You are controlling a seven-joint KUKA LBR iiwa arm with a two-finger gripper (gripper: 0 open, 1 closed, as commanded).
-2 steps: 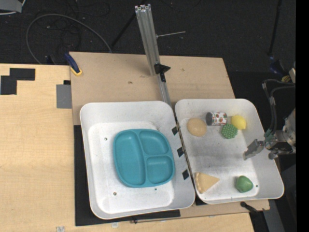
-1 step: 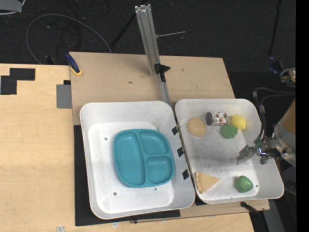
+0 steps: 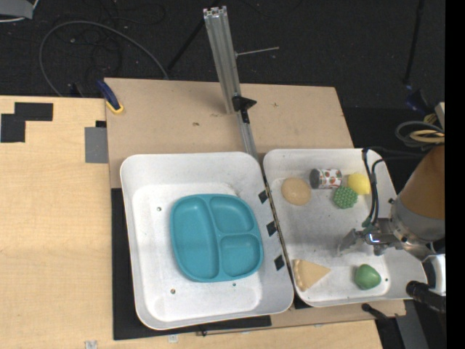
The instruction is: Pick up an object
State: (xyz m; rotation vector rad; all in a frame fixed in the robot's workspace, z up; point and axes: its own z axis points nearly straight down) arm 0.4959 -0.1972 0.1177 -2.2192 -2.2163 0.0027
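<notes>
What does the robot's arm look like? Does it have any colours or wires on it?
The robot arm is fat and rounded, with an orange-brown band above a grey wrist section. A black cable loops along its side. At the end sits a small gripper made of dark grey metal parts, with a tiny blue-white light glowing near it.

The arm (image 3: pixel 429 195) is running off the right edge, hiding part of the right bin's (image 3: pixel 320 297) rim. The tool (image 3: pixel 356 240) is too small and dim for its fingers to be made out.
</notes>
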